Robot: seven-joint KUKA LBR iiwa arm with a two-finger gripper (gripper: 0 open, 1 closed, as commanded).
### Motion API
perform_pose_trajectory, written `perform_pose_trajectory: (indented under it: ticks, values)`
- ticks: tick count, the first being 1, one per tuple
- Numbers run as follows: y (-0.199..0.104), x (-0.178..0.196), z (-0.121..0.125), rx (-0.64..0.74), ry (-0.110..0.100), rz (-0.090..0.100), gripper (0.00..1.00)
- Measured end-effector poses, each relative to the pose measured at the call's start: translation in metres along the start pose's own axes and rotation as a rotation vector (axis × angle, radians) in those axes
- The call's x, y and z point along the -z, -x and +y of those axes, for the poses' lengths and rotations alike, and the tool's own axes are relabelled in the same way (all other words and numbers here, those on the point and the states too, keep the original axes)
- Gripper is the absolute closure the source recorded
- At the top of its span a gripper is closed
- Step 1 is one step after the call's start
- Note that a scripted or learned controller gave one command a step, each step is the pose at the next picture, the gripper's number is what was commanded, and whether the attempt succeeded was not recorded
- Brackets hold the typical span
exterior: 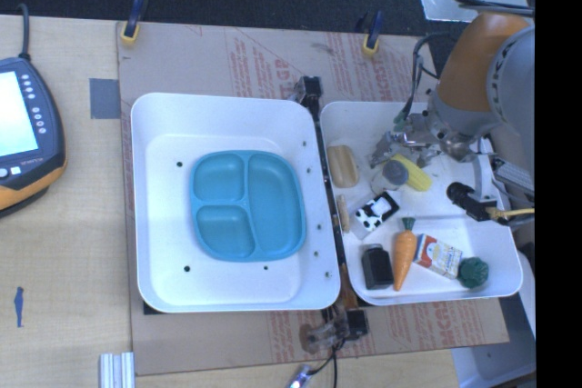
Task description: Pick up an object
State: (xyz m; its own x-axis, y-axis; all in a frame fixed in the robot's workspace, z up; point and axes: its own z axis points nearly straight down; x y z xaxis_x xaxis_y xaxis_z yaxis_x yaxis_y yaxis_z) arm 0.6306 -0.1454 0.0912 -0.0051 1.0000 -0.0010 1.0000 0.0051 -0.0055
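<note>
My gripper hangs low over the back of the right bin, open, with nothing between its fingers. Just under and in front of it lie a yellow piece and a small grey cylinder, close together. Further forward in the same bin are a black-and-white spotted block, an orange carrot, a black block, a red-and-white packet and a green broccoli. A tan bread-like piece lies by the bin's left wall.
The left bin holds a blue divided plate. A handheld pendant rests on the bench at the far left. The arm fills the back right corner above the right bin.
</note>
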Motion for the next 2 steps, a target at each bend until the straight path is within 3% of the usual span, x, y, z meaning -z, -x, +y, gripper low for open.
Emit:
perform_pose_trajectory:
  ticks: [1,2]
  values:
    - [0.001,0.011,0.0,0.002,-0.001,-0.001,1.0]
    - [-0.078,0.101,-0.035,0.002,0.002,0.0,1.0]
